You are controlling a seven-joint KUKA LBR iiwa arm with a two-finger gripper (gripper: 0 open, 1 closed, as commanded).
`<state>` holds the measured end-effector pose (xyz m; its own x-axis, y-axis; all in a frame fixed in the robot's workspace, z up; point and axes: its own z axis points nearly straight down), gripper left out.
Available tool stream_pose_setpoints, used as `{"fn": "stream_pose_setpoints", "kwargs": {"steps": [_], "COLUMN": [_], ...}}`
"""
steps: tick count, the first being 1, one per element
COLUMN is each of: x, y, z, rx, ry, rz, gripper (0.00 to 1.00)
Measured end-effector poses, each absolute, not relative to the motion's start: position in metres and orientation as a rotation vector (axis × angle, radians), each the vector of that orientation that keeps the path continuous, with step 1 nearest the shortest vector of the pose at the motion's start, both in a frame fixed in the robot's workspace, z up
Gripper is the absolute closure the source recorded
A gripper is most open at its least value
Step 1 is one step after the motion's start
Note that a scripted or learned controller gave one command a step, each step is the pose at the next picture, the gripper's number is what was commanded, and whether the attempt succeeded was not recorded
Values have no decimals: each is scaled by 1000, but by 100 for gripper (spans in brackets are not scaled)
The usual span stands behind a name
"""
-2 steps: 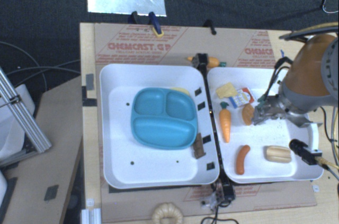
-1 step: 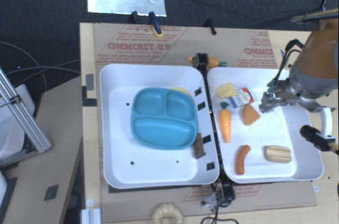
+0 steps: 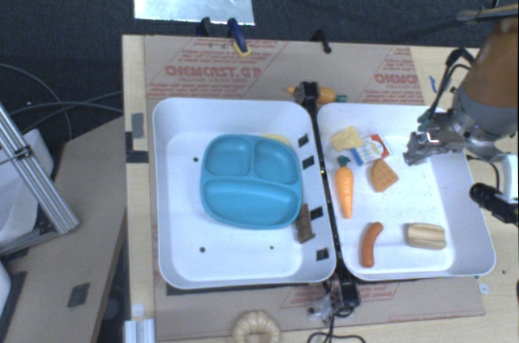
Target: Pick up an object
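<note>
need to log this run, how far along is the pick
Early. Nothing looks picked yet: the carrot, sausage and bread roll all lie in the right bin. The gripper hangs over that bin's upper right. Reaching, grasping and lifting remain.

Two white bins [image 3: 174,195], one blue tray [image 3: 250,180], one carrot [image 3: 345,191], one sausage [image 3: 370,243], one bread roll [image 3: 426,236].

Arm [image 3: 495,82] cut off at right
</note>
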<state>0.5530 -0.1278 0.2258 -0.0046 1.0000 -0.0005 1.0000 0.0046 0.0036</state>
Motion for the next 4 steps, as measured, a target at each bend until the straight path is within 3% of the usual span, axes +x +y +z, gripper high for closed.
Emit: {"fn": "stream_pose_setpoints", "kwargs": {"steps": [2, 3, 4], "x": [508, 487, 487], "y": [-31, -23, -24], "z": [222, 214, 214], "rx": [2214, 2220, 2220], "ry": [2232, 2224, 2223], "rz": [1, 0, 1], "gripper": [100, 100, 100]}}
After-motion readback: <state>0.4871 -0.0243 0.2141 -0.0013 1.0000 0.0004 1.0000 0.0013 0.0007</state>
